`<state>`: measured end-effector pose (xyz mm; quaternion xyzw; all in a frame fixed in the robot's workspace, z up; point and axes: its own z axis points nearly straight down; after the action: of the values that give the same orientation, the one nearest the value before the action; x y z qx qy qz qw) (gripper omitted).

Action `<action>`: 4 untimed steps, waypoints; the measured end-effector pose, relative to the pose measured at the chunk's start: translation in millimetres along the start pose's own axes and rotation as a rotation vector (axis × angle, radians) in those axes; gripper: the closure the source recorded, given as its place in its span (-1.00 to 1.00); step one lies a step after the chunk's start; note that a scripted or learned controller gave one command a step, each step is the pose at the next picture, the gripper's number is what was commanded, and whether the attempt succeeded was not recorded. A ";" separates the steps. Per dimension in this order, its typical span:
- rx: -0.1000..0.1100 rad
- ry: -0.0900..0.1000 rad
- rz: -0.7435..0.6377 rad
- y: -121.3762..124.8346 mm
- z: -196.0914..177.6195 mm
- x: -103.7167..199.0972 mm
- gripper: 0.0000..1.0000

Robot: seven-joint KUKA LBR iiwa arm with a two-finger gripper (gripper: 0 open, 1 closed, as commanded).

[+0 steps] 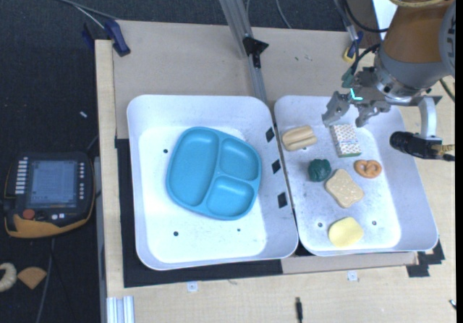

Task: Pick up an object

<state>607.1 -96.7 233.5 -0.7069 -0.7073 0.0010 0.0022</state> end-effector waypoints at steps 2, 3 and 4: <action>0.001 0.000 0.000 3.2 60.1 4.4 -1.00; 0.001 0.000 0.001 0.7 122.6 3.8 -1.00; -0.002 -0.001 0.000 1.2 149.0 4.5 -1.00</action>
<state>607.7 -91.9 84.5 -0.7069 -0.7073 0.0004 0.0011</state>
